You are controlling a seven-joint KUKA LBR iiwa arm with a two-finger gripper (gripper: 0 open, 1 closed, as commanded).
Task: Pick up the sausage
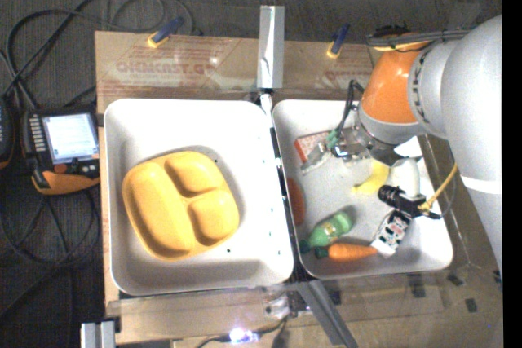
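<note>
arm [457, 85]: cut off at right edge | gripper [347, 144]: fingers too small to read | sausage [295, 200]: partly hidden against right bin's [432, 261] left wall

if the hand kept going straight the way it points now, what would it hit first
The hand points down and toward the left of the right bin. Going straight on, it would likely meet the red-and-white packet lying just beside it, though depth is hard to judge from above. The sausage lies farther along.

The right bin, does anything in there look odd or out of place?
Slightly. The sausage lies pressed against the right bin's left wall, apart from the carrot and green bottle near the front. The gripper hovers farther back, not over it.
</note>
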